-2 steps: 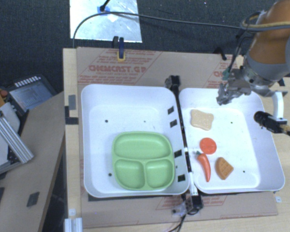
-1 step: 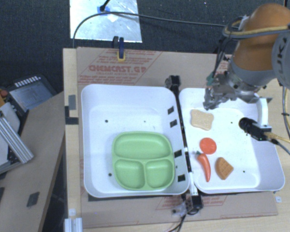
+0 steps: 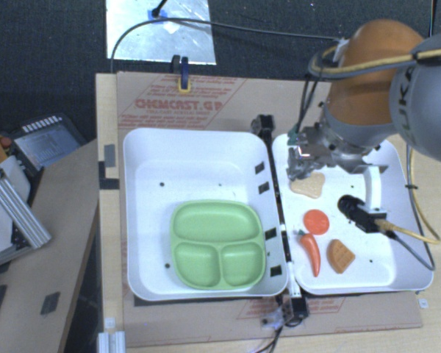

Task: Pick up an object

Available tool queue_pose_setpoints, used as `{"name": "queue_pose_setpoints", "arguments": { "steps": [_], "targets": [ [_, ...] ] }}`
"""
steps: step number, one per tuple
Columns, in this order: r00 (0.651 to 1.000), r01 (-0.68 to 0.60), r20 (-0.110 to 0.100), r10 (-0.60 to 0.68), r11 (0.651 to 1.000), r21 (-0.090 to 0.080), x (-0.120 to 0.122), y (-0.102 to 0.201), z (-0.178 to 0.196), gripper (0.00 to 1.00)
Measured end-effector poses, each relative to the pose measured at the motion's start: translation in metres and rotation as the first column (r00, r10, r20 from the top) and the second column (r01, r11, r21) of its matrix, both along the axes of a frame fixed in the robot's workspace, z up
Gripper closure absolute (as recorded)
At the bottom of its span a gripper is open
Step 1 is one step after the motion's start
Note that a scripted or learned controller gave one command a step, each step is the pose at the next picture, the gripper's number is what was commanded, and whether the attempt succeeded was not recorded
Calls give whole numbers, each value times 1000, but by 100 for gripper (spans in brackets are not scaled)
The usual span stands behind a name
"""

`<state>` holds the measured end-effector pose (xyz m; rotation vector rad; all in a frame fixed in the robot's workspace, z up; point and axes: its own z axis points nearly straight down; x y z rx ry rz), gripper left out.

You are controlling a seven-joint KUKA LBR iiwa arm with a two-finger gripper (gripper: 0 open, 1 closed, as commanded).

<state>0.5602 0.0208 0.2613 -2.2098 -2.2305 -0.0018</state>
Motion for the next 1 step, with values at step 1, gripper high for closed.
{"name": "queue_pose_setpoints", "arguments": {
  "steps": [1],
  "targets": [
    [1000, -1, 0, 1, 1000, 0, -16, 58, -7, 100]
  ]
}}
